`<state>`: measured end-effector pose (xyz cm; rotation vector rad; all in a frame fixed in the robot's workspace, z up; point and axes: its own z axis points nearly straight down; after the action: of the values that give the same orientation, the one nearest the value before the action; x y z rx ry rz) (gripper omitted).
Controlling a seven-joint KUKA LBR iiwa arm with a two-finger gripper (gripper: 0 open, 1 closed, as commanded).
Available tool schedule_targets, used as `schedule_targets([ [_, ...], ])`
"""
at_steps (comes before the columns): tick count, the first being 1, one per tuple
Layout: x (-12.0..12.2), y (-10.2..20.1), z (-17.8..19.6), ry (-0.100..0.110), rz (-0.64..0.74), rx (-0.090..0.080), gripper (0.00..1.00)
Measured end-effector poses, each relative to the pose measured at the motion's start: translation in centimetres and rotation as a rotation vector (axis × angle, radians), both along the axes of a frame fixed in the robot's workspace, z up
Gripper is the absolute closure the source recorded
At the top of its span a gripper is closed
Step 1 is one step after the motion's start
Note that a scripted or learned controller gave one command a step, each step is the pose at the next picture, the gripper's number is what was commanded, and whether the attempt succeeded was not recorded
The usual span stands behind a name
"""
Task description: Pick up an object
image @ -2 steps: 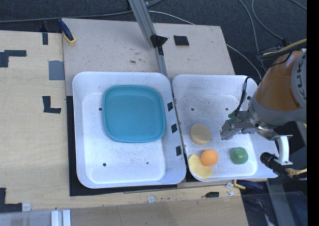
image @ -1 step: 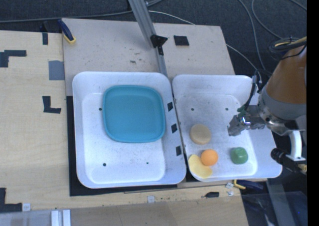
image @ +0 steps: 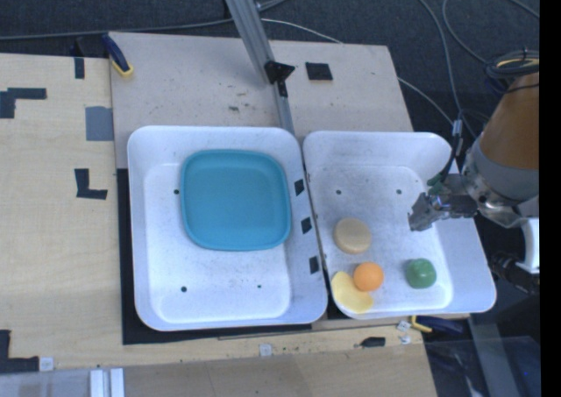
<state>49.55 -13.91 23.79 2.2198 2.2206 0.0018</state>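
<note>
Yellow piece [image: 349, 297] touches orange ball [image: 368, 277]; hand [image: 422, 214] state unclear.

Blue plate [image: 235, 200] in L bin [image: 149, 237]; fingers [image: 419, 219] over R bin [image: 351, 154].

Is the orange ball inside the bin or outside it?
Inside. The orange ball sits in the right bin, at its front edge, touching a yellow thing.

Teal plate [image: 235, 199], tan disc [image: 352, 235], orange ball [image: 368, 277], green object [image: 421, 273], yellow piece [image: 347, 295], white bins [image: 154, 211].
</note>
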Motion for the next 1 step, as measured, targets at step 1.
schedule_targets([
  [1, 1.89, 4.97, 0.82, 0.002, 0.005, 0.001, 1.0],
])
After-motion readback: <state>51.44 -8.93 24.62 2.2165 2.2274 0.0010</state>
